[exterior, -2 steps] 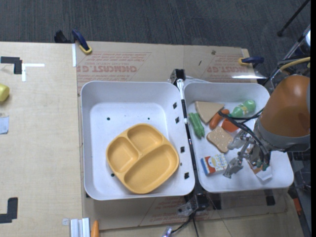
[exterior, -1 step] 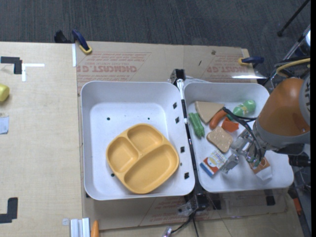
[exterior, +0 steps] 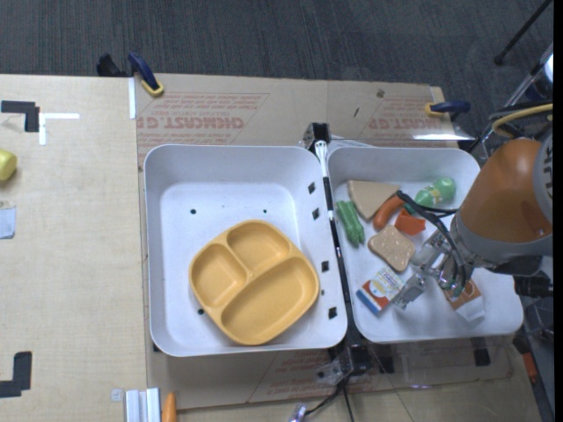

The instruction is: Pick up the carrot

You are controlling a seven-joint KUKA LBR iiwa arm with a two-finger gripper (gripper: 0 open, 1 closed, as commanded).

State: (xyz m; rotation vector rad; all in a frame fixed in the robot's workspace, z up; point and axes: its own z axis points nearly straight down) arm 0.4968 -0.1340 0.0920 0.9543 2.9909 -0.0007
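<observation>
- Nearest edge of the right bin (exterior: 493, 328): small carton (exterior: 376, 290) lying flat, another boxy pack (exterior: 466, 299) tucked under the arm (exterior: 506, 205).
- Just above that, tool (exterior: 420, 278) hanging low over the bin floor beside the toast slice (exterior: 392, 248); released or clenched, can't tell, too blurry. Nothing visibly gripped.
- Carrot (exterior: 388, 209) further back, well apart from the tool, lying slantwise against the tan wedge (exterior: 369, 195), red piece (exterior: 410, 222) just beside it.
- Probably light, rigid plastic, a bit slick and tapered, so best pinched across the thicker middle, not the tip.
- Carrot's far end partly crossed by a dark cable, hard to read.
- Green bits (exterior: 437, 190) behind half hidden; long green veg (exterior: 351, 221) by the divider.
- Left bin: yellow plate (exterior: 254, 280).
</observation>
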